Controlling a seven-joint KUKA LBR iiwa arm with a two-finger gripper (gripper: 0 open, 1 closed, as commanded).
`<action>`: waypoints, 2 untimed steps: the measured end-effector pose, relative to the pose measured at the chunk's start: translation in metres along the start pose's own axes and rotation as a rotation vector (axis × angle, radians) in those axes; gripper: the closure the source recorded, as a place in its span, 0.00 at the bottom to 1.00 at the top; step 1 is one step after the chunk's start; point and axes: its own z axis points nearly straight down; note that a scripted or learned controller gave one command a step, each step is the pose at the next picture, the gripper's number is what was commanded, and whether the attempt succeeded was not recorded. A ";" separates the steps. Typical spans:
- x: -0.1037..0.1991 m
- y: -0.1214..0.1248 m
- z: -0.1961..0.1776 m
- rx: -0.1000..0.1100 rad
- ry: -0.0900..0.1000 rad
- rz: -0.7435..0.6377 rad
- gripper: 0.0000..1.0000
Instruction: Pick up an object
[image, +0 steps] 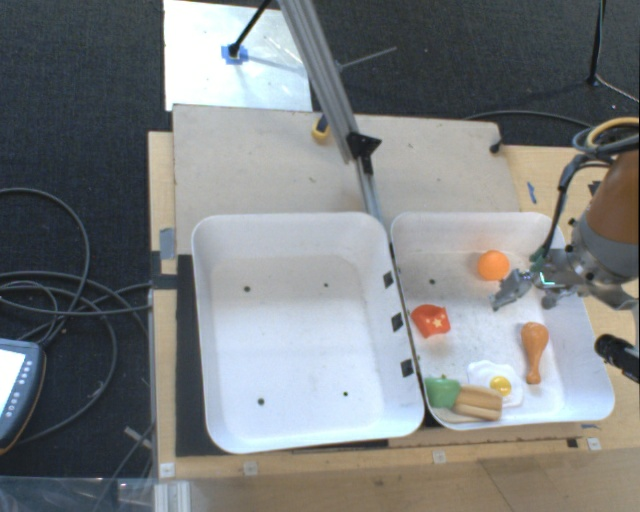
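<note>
The right bin (420, 240) holds several toy foods. An orange ball (492, 265) lies near its back. A red pepper piece (431, 320) sits at the left side, and a brown drumstick (535, 349) lies at the right. Along the front are a fried egg (497, 380), a green vegetable (441, 390) and a tan bread roll (478, 402). My gripper (513, 289) hangs over the bin's right middle, just below and right of the orange ball and above the drumstick. Nothing shows in its grasp.
The left bin (215, 240) stands beside the right one, their rims meeting at a divider with black marks (397, 322). A grey pole (330, 85) slants in from the back. Cables lie on the floor at the left (60, 290).
</note>
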 end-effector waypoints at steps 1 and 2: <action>0.000 0.001 -0.002 -0.004 -0.001 0.001 0.00; 0.003 0.002 0.061 0.001 0.000 0.004 0.00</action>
